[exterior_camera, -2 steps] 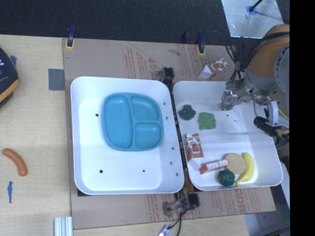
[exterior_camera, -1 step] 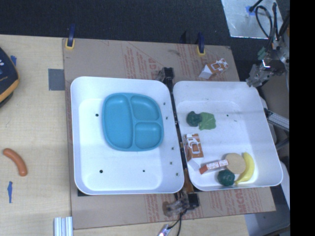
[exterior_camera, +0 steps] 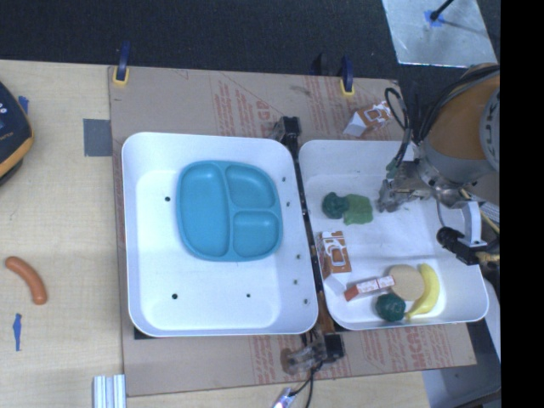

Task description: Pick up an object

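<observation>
I'm hanging my gripper (exterior_camera: 393, 195) over the far part of the right bin (exterior_camera: 361, 155), arm (exterior_camera: 463, 134) reaching in from the right with the orange band showing above the wrist, and from this angle I cannot tell how the tool is set, open or closed. Nothing is showing in its grasp. Just to the left of the tool, the green broccoli piece (exterior_camera: 335, 204) and a paler green block (exterior_camera: 359, 211) are sitting side by side and touching, the pair stretching left to right across the bin floor, close beside my tip but apart from it. Nearer in the same bin, the yellow banana (exterior_camera: 431, 289) is lying with its long axis running far to near, curving along the right side of a pale round piece (exterior_camera: 406, 282), well apart from my gripper. A dark green ball (exterior_camera: 392, 307) is resting at the near edge beside them, and a small red and white wrapper (exterior_camera: 369, 287) is lying slantwise to its left. In the left bin (exterior_camera: 140, 228), a blue divided plate (exterior_camera: 229, 210) is sitting flat. Out on the bench at far left, a sausage (exterior_camera: 27, 279) is lying on a slant.
</observation>
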You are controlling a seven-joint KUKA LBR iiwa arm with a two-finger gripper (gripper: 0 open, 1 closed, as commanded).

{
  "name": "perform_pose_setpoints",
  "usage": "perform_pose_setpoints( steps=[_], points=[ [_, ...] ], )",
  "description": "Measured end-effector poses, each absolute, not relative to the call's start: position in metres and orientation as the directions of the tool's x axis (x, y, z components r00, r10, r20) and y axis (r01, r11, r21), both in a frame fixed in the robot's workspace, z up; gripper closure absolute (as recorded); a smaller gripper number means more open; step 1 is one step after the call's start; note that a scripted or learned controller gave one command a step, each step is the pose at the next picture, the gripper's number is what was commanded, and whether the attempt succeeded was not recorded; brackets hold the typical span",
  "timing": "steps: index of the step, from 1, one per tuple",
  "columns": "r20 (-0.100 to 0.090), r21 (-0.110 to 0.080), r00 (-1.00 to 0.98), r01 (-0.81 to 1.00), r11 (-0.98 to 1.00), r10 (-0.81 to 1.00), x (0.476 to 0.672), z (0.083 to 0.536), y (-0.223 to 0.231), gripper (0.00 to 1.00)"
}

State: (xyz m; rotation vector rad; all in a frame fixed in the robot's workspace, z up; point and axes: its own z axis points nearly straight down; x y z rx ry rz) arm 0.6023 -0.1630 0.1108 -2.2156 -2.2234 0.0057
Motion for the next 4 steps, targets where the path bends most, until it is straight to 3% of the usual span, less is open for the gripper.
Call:
perform_pose_setpoints(
  steps=[1,2,3,4],
  points=[
    [-0.001,-0.001,-0.004,1.0,0.004,1.0,0.657,0.216,-0.212,0.0],
    [0.0,-0.005,-0.006,1.0,0.006,1.0,0.585,0.129,-0.117,0.0],
    [-0.002,-0.001,-0.005,1.0,0.005,1.0,0.605,0.092,-0.102,0.0],
    [0.001,-0.002,-0.005,1.0,0.005,1.0,0.625,0.192,-0.019,0.0]
  ],
)
